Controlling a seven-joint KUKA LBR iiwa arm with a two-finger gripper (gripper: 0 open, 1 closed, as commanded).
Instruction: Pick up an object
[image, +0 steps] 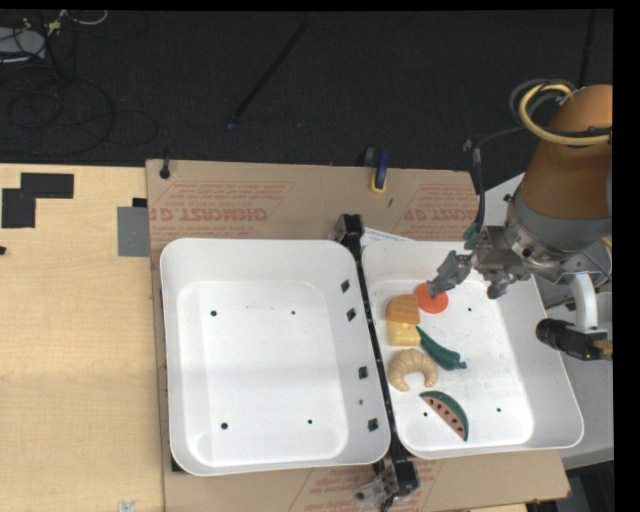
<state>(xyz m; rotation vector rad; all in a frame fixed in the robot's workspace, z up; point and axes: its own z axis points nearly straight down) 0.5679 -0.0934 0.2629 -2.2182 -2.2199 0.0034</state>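
Claw (470, 276) spread wide, holding nothing, left finger (447, 274) just above red disc (433, 298). Disc in right bin (540, 400), upper left, beside cheese (404, 310); round, no long axis.

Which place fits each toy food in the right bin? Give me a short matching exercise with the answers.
Things:
1. small orange-red round toy
2. tan plastic croissant
3. watermelon slice with green rind
4. dark green pepper-like piece

Places:
A. nearest the bin's front edge
B. beside the end effector
C. directly below the yellow block
D. right of the croissant

Pairs: 1-B, 2-C, 3-A, 4-D
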